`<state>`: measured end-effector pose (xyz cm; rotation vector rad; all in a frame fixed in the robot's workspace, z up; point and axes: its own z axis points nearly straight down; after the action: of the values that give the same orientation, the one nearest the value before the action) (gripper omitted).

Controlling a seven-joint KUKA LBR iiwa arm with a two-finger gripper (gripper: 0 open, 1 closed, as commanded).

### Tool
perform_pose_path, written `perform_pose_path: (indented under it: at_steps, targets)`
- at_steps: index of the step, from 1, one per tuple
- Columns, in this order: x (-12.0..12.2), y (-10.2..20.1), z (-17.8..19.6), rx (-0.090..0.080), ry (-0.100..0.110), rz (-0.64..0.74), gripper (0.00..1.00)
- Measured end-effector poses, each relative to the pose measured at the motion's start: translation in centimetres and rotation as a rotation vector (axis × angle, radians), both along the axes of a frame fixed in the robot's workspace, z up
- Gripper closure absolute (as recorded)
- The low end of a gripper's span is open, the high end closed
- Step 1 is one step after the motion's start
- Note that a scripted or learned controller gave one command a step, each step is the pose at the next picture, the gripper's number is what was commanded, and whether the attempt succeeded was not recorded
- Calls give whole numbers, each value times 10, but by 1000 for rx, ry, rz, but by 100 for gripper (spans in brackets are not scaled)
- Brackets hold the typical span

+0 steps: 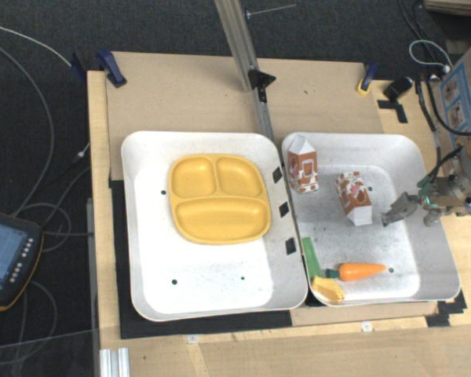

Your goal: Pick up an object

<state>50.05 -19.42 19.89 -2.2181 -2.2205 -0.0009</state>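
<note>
Robot gripper [412, 210] hovers over the right bin [424, 285], fingers spread wide, holding nothing. A small carton [354, 198] lies just left.

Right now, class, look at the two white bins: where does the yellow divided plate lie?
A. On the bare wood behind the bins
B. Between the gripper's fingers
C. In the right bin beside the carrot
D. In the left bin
D: the yellow divided plate lies flat in the left bin, while the carrot and the two small cartons sit in the right bin.
</note>
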Motion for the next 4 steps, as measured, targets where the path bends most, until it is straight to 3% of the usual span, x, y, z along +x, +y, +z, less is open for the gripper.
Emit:
perform_pose_path:
  at_steps: [1,3,4]
  targets:
    - [0,0,0,0,-1,0,0]
    - [-3,7,-109,1,5,-1,0]
    - [-1,7,-95,-1,-3,0,100]
